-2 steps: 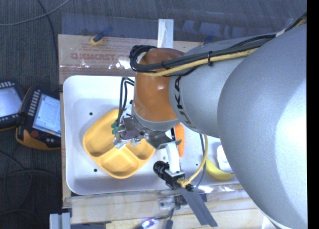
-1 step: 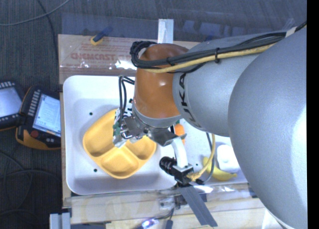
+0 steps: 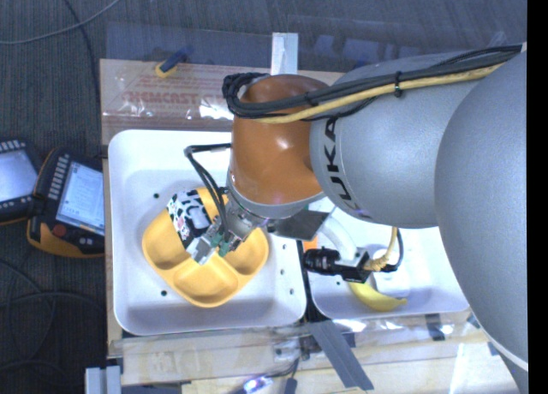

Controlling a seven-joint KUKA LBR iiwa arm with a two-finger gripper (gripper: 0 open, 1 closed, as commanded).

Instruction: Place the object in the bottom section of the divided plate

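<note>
Dark carpet surrounds the counter (image 3: 120, 97), where two shallow white bins sit side by side. Largest in view, the grey arm (image 3: 428, 127) with its orange band sweeps in from the right and hangs over the left bin (image 3: 128, 298). That bin holds a yellow divided plate (image 3: 175, 264). On the plate's upper section, just up and left of the end effector (image 3: 216, 242), lies a black-and-white spotted object (image 3: 186, 212); they look to be touching, though the wrist hides the contact. Whether the end effector is clenched or released I cannot tell. The bottom section lies below and slightly left of it, so the move probably runs down the view. A yellow banana (image 3: 378, 298) lies in the right bin (image 3: 428, 302).
</note>
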